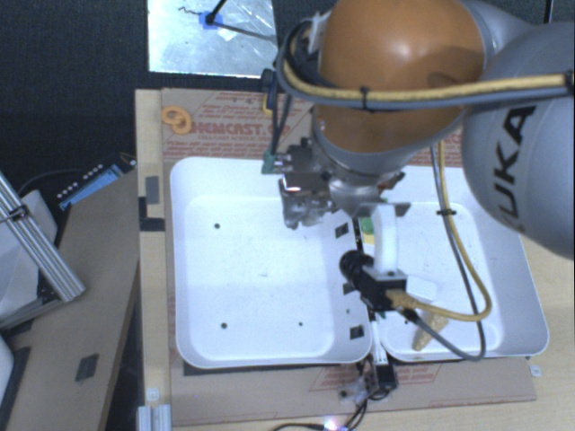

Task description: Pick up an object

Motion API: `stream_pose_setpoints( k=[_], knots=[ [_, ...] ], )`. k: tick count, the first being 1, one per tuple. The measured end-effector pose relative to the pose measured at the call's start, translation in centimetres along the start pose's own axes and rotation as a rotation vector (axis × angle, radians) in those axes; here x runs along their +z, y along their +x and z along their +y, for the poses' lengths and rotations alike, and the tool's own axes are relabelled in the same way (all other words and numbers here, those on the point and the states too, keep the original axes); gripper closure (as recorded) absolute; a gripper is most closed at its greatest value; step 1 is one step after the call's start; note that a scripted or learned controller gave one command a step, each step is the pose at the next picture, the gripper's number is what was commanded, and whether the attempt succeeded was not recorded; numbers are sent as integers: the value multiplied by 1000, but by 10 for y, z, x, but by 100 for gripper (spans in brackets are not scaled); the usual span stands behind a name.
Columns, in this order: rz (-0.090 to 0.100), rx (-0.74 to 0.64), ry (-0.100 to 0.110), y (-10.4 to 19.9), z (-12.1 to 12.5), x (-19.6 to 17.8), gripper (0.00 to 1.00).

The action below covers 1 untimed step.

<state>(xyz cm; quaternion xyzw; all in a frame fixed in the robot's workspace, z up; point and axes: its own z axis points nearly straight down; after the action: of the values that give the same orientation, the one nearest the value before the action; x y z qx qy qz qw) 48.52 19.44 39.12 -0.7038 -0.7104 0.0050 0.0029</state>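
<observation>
Two shallow white plastic bins (234, 330) sit side by side on a brown printed board (216, 119) against a dark floor; a shiny foil sheet (211, 21) lies behind; the gripper (301, 200) hangs over the bins' divide, its state untellable; a tan object (429, 330), perhaps wooden, lies in the right bin.

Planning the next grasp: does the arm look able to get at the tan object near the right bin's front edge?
Probably yes. The tan object lies uncovered in the right bin, close to the gripper, though the yellow cable loops just above it.
</observation>
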Motion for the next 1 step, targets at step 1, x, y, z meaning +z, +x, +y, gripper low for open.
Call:
stream_pose_setpoints(
  k=[1],
  knots=[
    [10, 4, -29, -11, 0, -153, 100]
  ],
)
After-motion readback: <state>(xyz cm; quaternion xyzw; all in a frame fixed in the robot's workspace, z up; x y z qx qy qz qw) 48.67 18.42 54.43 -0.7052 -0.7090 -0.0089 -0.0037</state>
